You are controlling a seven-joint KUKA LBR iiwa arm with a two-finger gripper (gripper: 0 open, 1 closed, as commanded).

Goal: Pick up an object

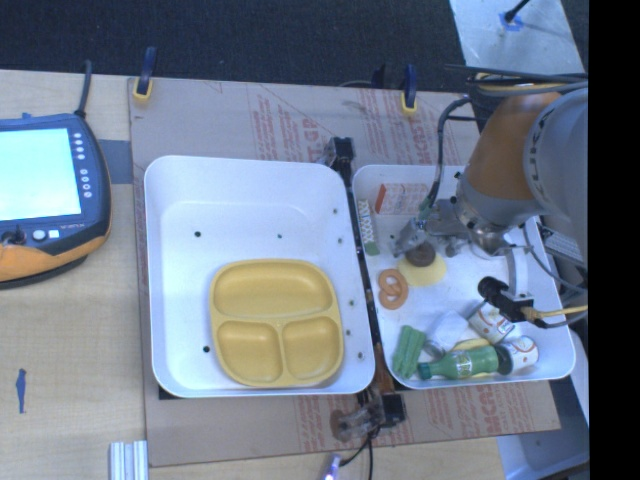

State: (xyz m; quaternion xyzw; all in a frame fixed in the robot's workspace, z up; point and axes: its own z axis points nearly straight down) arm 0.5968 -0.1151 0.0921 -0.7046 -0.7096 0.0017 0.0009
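Over the right bin [392,182], your tool [424,240] sits above a yellow piece [430,273]; its grip can't be told.

A grey-and-orange robot arm [520,168] reaches into the right white bin [392,180], its gripper [422,240] low above a pretzel [392,289] and green bottle [462,364]; a yellow divided tray [277,322] sits in the left bin [170,268].
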